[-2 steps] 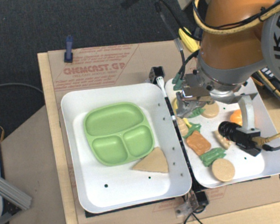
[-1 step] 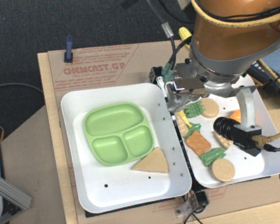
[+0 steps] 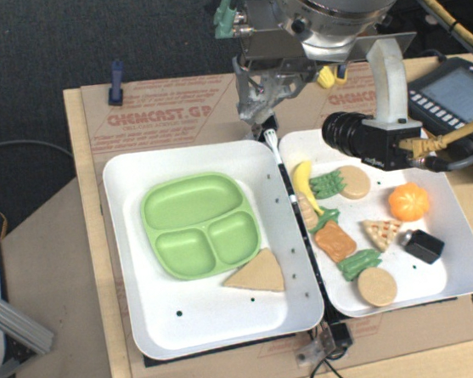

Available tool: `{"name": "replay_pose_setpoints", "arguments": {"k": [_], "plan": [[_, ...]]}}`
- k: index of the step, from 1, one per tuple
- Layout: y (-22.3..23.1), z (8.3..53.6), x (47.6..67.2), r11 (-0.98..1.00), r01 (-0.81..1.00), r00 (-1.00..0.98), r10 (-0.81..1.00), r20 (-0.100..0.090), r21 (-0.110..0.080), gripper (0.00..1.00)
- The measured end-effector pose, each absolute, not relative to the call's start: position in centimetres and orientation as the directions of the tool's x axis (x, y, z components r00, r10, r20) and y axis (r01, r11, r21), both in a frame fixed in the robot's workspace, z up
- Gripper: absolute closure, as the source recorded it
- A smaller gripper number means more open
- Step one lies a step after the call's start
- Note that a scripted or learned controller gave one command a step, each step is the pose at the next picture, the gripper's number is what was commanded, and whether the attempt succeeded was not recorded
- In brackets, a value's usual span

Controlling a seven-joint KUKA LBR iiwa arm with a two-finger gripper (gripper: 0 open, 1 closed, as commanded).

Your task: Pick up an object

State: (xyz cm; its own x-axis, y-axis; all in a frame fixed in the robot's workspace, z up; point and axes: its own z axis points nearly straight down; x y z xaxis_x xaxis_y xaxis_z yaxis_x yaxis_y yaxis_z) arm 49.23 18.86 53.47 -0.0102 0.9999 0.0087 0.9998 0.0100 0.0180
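Starting at the left of the frame, the left bin [image 3: 131, 239] holds a green divided plate [image 3: 200, 225] and, at the plate's lower right corner, a tan wedge [image 3: 257, 274]. The gripper [image 3: 262, 108] hangs at top centre, above the far end of the seam between the bins; whether it is released or clenched cannot be told, and nothing shows in its grasp. The right bin [image 3: 463, 254] holds a banana [image 3: 303, 183] by its left wall, green pieces [image 3: 327, 185], round biscuits [image 3: 356, 183], a brown slab [image 3: 335, 241], a pizza slice [image 3: 382, 231], an orange [image 3: 409, 202] and a black block [image 3: 422, 246].
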Motion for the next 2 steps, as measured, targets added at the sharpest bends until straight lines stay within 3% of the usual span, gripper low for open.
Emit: {"name": "replay_pose_setpoints", "arguments": {"k": [1, 2], "plan": [[19.0, 41.4, 55.5, -0.002, 1.0, 0.002, 1.0, -0.005, -0.01, 1.0], [16.7, 33.9, 54.4, -0.003, 1.0, 0.003, 1.0, -0.003, -0.01, 1.0]]}}
